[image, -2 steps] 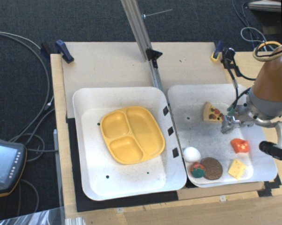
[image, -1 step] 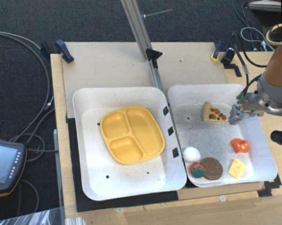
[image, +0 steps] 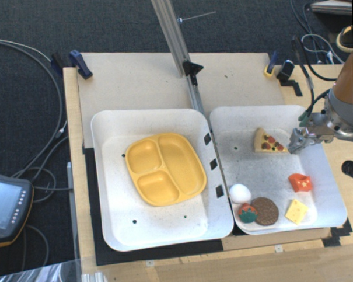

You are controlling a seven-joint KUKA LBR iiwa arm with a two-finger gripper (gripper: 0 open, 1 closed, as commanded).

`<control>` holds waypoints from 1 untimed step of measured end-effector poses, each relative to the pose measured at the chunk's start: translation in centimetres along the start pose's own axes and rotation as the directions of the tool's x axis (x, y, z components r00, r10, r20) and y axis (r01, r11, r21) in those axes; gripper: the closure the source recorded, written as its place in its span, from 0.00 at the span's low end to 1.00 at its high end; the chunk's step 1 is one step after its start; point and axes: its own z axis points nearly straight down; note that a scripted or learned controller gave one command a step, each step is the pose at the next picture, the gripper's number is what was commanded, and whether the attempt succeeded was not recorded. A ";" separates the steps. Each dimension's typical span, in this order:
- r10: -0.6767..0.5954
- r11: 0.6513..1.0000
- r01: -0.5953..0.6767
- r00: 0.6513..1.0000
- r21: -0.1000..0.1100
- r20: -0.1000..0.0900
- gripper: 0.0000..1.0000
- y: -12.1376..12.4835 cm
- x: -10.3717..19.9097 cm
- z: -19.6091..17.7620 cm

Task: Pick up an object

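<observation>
The right bin (image: 245,120) holds a pizza slice (image: 267,141), a red block (image: 300,183), a yellow cheese wedge (image: 296,211), a brown cookie (image: 264,211), a small red and green toy (image: 247,212) and a white egg (image: 240,193). My gripper (image: 298,141) hangs at the bin's right side, just right of the pizza slice and above the red block. Nothing shows between its fingers.
The left bin (image: 107,169) holds a yellow divided plate (image: 165,168). A metal pole (image: 178,44) slants over the gap between the bins. Blue clamps (image: 79,63) sit at the bench's back corners. Cables lie on the floor at left and top right.
</observation>
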 end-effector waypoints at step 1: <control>-0.006 1.000 0.006 1.000 0.000 -0.002 1.00 1.9 5.1 -1.2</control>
